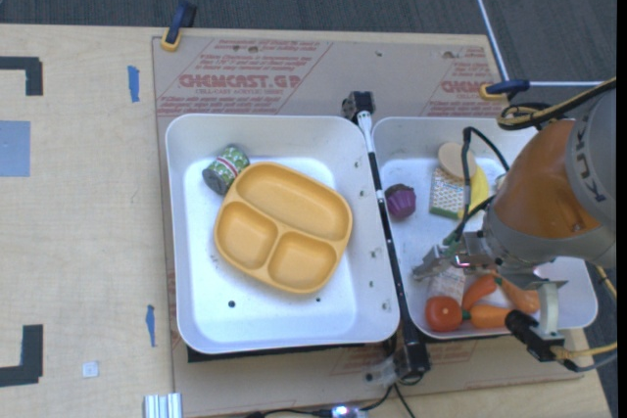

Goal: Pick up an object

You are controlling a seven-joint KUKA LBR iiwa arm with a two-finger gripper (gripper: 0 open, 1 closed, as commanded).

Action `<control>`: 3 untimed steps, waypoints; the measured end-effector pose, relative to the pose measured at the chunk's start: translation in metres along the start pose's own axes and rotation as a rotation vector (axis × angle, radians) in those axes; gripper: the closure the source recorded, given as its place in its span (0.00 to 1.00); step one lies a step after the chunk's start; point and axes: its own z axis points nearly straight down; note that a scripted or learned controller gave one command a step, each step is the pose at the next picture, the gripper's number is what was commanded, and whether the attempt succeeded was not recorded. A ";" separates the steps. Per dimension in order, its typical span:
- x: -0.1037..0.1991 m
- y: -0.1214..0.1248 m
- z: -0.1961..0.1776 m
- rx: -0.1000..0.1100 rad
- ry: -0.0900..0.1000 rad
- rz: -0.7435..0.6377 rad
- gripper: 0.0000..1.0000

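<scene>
Start with the right bin (588, 303), because that is where anything you could pick up lies. At its 6 o'clock corner sit a red tomato (443, 312) and, just beside it toward 3 o'clock, an orange carrot (487, 315) with a second orange piece (479, 289) above it. A purple onion-like piece (400, 201) lies near the bin's 9 o'clock wall, and at 12 o'clock you have a round tan disc (454, 158), a green-and-white packet (449, 196) and a yellow banana-like piece (478, 187) close together.

As I judge it, the pick is not done yet: nothing is visibly lifted, and every piece rests on the bin floor. The grasp and the lift are both left.

The gripper (453, 260) is low in the right bin, its metal parts pointing toward 9 o'clock, just above the tomato and the orange pieces and near a pale wrapped item (449, 282). You cannot tell from this angle whether the claw is spread or closed, nor whether it touches anything. The arm (549, 201) comes in from 3 o'clock, its orange band bulking over the bin's right half and hiding what lies beneath it.

Further out, the left bin (196, 240) holds a yellow divided plate (282, 226) and, at the plate's 10 o'clock, a small green-labelled can (225, 168) on its side.
</scene>
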 end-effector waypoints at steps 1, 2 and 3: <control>-0.002 0.020 0.000 0.000 -0.001 -0.001 0.00; -0.002 0.021 -0.011 -0.005 -0.003 -0.001 1.00; -0.002 0.021 -0.011 -0.005 -0.003 -0.001 0.00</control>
